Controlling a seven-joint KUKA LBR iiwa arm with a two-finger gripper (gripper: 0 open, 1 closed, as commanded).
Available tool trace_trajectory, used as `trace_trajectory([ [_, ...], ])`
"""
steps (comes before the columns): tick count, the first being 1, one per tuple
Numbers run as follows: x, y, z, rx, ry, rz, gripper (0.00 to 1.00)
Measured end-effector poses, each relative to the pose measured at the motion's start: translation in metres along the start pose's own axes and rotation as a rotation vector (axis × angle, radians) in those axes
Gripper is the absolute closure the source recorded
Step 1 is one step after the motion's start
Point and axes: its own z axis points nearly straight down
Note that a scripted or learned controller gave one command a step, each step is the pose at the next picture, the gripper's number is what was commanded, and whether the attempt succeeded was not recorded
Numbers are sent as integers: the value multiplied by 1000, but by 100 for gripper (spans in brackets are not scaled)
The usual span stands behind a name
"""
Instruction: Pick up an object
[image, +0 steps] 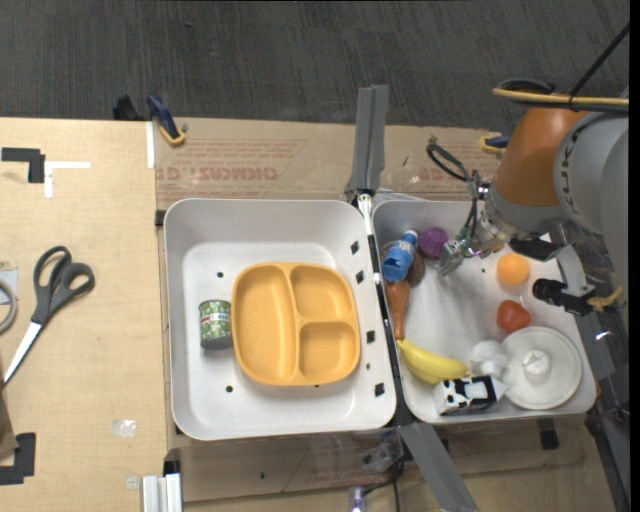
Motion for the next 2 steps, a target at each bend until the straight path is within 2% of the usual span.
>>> trace_trajectory([
  [1,-31,16,-113,-1,-1,33,100],
  [2,5,-48,0,0,1,-59,100],
])
